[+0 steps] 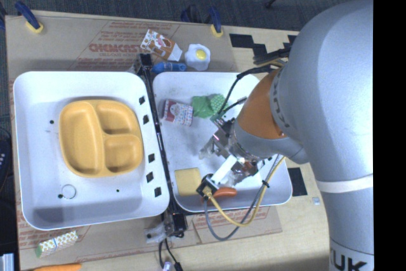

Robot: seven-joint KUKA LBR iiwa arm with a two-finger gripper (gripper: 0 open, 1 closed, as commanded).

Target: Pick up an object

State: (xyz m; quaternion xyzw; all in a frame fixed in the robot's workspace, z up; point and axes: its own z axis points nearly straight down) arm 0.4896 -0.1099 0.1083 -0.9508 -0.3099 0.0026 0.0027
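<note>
The right bin point(279, 190) holds a green crumpled item point(208, 105), a red and white packet point(177, 113), a tan square block point(187, 181) and a small orange piece point(226, 191) near its front wall. My gripper point(214, 143) hangs low over the middle of this bin. It is just below the green item and right of the packet, with the grey arm covering the bin's right side. Nothing can be seen held by it.
The left bin point(38, 200) carries a yellow divided plate point(101, 135). Behind the bins lie a small carton point(155, 43), a blue item point(169, 66) and a white and yellow piece point(198, 56). A wrapped packet point(57, 242) lies at the bench's front left.
</note>
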